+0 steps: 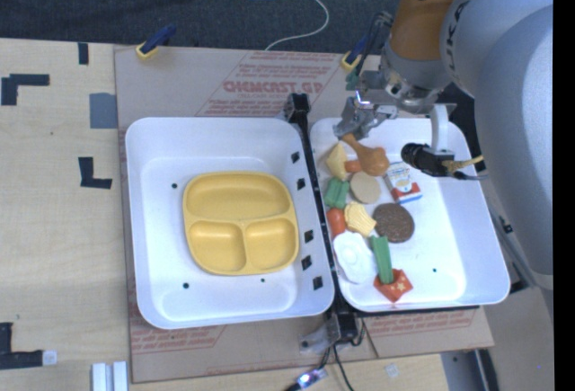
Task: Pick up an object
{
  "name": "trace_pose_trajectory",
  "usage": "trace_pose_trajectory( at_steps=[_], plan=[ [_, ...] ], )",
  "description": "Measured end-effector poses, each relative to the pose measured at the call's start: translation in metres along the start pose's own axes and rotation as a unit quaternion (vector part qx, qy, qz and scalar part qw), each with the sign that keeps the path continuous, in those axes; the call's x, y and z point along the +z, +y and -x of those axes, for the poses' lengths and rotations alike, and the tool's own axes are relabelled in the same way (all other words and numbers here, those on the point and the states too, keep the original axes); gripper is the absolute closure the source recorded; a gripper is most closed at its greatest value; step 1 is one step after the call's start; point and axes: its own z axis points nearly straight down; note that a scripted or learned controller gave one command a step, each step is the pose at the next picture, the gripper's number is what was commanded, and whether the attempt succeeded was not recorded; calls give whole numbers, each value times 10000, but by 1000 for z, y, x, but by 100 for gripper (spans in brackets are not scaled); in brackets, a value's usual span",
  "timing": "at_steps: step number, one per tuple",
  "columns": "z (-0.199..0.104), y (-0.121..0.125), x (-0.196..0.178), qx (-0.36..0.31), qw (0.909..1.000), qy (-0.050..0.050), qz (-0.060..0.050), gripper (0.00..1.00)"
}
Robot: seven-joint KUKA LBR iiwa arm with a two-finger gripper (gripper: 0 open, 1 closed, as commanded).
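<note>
Cardboard-covered bench (pixel 260 84), two white bins. We see yellow divided plate (pixel 241 222) in left bin (pixel 148 155); toy food pile (pixel 368 209) along left side of right bin (pixel 467 245). Gripper (pixel 359 121) hangs over pile's far end, above brown drumstick (pixel 370 155); we cannot tell its opening or any hold.

— Where is there room in the right-hand shallow white bin (pixel 467 277)?

— Its right half lies bare. Along the left wall my way is blocked: toy foods crowd together there, from the brown drumstick (pixel 368 154) down past the dark brown round cookie (pixel 393 223) to the red wedge (pixel 393 287).

— And your pincer (pixel 358 121)?

— It hangs over that bin's far left corner, my grey arm (pixel 503 66) covering the far right side.

— The left-hand white bin (pixel 153 200)?

— A yellow three-part plastic tray (pixel 241 222) fills its middle; only the margins around it are free.
</note>
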Motion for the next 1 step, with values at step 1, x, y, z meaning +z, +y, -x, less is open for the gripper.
trace_pose_trajectory(
  at_steps=[1],
  plan=[
    [-10, 1, -2, -2, 10000, -1, 7, 100]
  ],
)
